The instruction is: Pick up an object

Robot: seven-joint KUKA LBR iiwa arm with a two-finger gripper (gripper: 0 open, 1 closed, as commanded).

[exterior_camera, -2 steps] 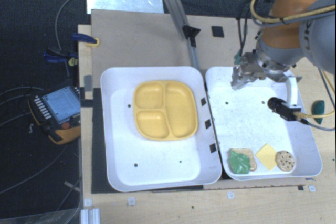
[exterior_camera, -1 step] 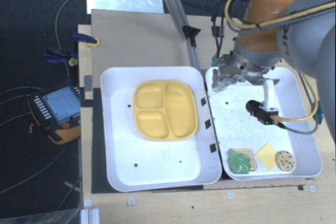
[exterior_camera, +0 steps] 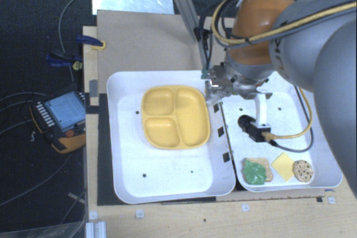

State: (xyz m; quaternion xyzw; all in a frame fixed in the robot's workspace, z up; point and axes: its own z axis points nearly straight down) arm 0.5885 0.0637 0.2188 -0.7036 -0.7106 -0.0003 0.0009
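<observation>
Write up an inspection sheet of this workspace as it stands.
Surface: left bin and right bin, white, side by side on the bench; brown board behind them.
Job's things: yellow divided plate in the left bin; green-topped toast, yellow cheese slice and cookie in a row at the right bin's near edge.
Clutter: nothing seen.
Grippers: claw over the divide between the bins, beside the plate's right rim; open or shut cannot be told.
Cables: grey cable looping over the dark floor at left.
Surroundings: blue clamps at the bench's left edge; handheld device with a blue screen on the floor.
</observation>
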